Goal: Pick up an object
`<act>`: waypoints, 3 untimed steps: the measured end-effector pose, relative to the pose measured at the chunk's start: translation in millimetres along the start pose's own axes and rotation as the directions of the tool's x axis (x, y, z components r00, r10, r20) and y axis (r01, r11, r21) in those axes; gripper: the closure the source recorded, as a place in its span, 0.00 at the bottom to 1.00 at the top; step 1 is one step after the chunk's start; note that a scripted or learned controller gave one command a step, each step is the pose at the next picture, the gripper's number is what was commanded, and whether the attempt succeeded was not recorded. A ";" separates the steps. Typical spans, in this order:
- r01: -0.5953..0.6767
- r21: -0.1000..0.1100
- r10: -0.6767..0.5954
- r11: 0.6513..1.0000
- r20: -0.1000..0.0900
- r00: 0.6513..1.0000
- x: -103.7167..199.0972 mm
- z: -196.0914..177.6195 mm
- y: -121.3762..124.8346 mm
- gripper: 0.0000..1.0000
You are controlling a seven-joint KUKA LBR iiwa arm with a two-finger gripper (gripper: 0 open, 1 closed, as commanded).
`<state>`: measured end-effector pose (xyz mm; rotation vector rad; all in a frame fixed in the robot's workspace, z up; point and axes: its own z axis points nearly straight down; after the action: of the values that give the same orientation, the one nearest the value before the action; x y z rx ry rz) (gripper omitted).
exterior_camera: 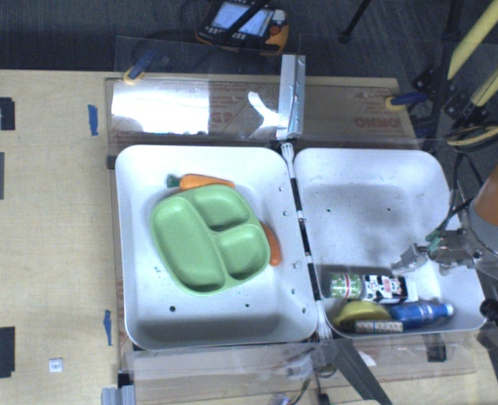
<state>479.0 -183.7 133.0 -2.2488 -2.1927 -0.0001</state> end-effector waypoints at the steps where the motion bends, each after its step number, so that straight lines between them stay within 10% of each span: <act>1: 0.135 -0.006 -0.135 0.991 0.002 0.991 10.5 46.4 89.5 0.00; 3: -0.116 -0.002 0.116 0.993 -0.015 0.993 -16.1 44.1 139.7 0.00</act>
<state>618.2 -203.3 88.8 -2.3662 -2.0522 -0.0203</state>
